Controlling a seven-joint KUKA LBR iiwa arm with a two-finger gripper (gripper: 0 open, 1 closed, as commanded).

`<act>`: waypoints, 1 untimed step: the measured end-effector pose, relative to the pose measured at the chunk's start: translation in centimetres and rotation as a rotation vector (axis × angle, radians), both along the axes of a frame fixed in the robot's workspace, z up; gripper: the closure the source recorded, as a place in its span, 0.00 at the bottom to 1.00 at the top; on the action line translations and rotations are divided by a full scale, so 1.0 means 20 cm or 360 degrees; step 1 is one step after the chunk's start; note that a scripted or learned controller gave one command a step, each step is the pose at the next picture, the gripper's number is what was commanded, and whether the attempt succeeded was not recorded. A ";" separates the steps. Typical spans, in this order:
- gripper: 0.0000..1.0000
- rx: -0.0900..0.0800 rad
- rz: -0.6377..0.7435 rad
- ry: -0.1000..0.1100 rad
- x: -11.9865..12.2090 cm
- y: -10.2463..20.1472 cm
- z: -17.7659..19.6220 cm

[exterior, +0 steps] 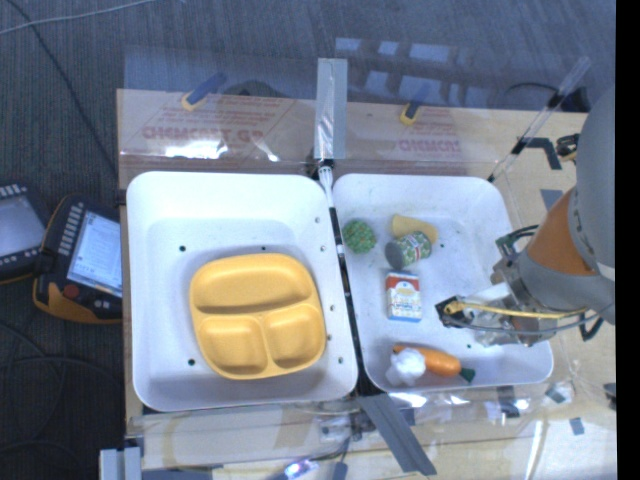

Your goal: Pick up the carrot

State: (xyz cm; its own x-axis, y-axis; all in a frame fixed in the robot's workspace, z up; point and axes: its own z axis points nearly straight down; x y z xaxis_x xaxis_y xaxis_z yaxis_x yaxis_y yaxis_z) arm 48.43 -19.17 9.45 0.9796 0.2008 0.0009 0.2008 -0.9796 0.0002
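Carrot [440, 361] first: it lies flat along the near wall of the right-hand bin [470, 213], orange body pointing right, with a small white lump [407, 366] touching its left end. I can't make out what the lump is. Pressed against the wall like that, the carrot looks easiest to reach from above, not from the side.

Just beyond it and to the right, the gripper [510, 320] hangs low over the same bin, near the carrot but apart from it, with nothing visibly in its grasp. I cannot tell whether it is spread or closed. I'd judge it is placed there to come down on the carrot, and it would need to shift toward the near wall first.

Further back, a little red-and-white carton [403, 297] stands mid-bin, well clear of the carrot. Behind that sits a small can [408, 252] with a yellow wedge [415, 227] touching it, and a green ball [359, 234] just beside them.

The left bin [160, 268] holds a yellow divided tray [259, 314]. Both bins rest on the counter [230, 128].
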 end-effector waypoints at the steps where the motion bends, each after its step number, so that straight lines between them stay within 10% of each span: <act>1: 1.00 -0.0004 0.0002 0.0010 0.00 -0.16 0.64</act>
